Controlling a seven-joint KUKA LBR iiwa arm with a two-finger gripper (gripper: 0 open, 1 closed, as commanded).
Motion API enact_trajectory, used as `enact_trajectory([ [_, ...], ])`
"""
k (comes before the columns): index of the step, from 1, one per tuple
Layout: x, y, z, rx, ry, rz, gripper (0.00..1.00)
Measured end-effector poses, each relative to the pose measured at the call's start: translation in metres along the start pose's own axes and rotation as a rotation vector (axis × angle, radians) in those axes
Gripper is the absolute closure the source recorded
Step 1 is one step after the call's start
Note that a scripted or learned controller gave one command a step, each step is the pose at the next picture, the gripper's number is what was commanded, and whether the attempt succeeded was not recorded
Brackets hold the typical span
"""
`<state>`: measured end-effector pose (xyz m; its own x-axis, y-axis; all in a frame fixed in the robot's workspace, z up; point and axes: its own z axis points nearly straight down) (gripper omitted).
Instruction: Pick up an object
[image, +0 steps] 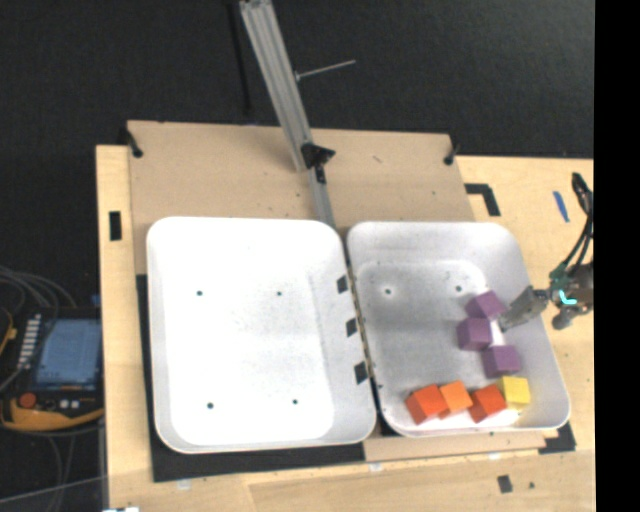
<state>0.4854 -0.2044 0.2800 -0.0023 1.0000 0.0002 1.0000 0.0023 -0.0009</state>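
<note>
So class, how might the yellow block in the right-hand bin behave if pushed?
The yellow block looks cube-shaped with flat faces, so it would probably slide, not roll. It seems small and rigid, likely light. Touching an orange block, it may nudge that too.

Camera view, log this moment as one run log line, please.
gripper: over right bin, at purple blocks | grasp: unconfirmed | orange blocks and yellow block: near front edge | left bin: no blocks

Two white bins, the left bin marked by small dark dots and the right bin shaded grey, are shown on a tan worktop. Three purple blocks, three orange blocks and one yellow block are seen in the right bin.
</note>
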Motion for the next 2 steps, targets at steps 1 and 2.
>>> enact_trajectory([
  [1,0.000,0.001,-0.002,-0.004,-0.001,0.001,0.00],
  [2,0.009,0.003,0.048,0.002,0.000,0.005,0.00],
])
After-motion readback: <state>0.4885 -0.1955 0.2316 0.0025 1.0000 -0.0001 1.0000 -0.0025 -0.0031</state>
